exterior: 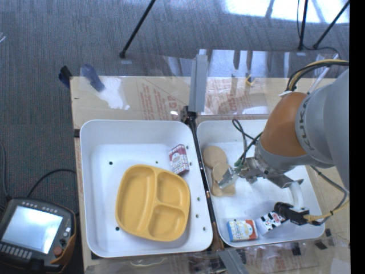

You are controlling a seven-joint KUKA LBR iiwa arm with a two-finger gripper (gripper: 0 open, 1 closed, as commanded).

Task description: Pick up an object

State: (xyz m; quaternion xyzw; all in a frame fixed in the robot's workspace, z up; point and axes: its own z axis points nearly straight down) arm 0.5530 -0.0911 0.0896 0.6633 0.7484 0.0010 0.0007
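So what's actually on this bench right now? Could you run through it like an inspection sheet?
Surface: two white bins, left bin and right bin, on a board-topped bench.
Job's things: yellow divided plate and small red carton in the left bin; tan flat piece, blue-and-white carton and black-and-white cow toy in the right.
Clutter: nothing seen.
Grippers: tool low over the tan piece.
Cables: black cables by the wrist.
Surroundings: handheld screen, tripod legs, carpet.

White bins: two, the left bin [91, 153] and the right bin [228, 131]
Yellow divided plates [153, 209]: one
Small red cartons [179, 159]: one
Tan flat pieces [215, 160]: one
Blue-edged cartons [242, 230]: one
Black-and-white cow toys [270, 220]: one
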